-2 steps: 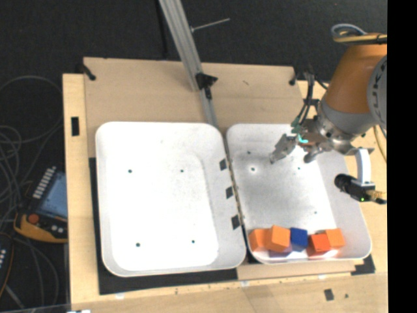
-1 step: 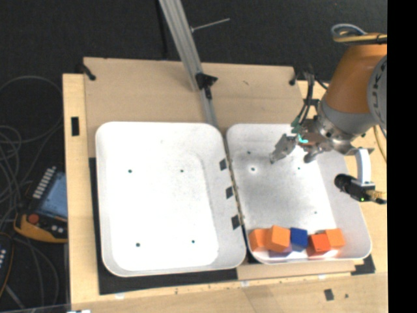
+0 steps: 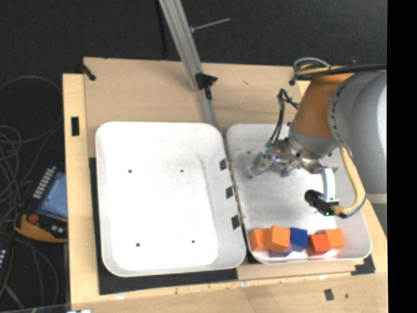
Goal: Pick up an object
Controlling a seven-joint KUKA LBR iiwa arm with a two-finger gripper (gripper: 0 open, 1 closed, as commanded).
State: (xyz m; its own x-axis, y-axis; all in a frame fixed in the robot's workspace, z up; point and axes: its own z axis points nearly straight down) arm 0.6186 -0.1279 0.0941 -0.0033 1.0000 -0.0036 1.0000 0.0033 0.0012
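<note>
Sitting along the near wall of the right shallow white plastic bin (image 3: 257,145), small orange blocks (image 3: 272,238) and a blue cube (image 3: 298,238) are looking light, stiff and best pinched across flat sides. Farther back, the claw (image 3: 270,165) is hanging; whether it is parted or closed, I cannot tell.

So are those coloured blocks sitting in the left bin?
No, the blocks lie along the near edge of the right bin.

Matt white plastic bins (image 3: 163,194), pale wooden bench (image 3: 150,90), grey metal arm (image 3: 365,129)
</note>
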